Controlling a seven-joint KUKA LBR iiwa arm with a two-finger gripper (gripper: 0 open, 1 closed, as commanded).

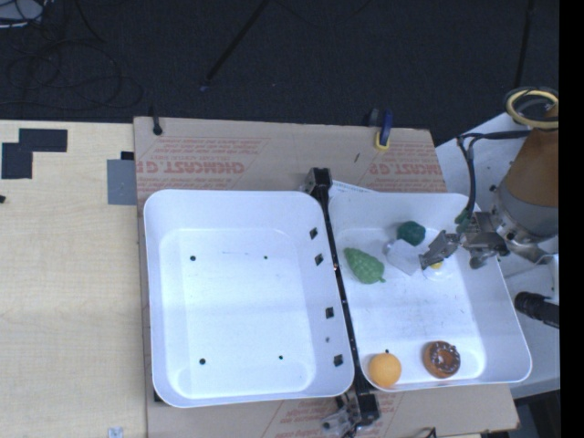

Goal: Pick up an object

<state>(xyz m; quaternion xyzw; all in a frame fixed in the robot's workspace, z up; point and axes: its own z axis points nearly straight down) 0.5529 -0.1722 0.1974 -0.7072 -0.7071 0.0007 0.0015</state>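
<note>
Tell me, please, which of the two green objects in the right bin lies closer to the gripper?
The darker, rounder green object, toward the bin's far side, lies closer to the gripper. The lighter, bumpy green object sits farther off, by the divider between the bins.

You see the pincer [438, 252] low over the right bin [493, 354], reaching in from the right. A clear block [401, 256] lies just left of it, with a dark green ball [411, 233] up-left and a green lump [364, 266] farther left. Well below sit a donut [443, 359] and an orange ball [385, 370]. The left bin [173, 245] lies far left.
</note>
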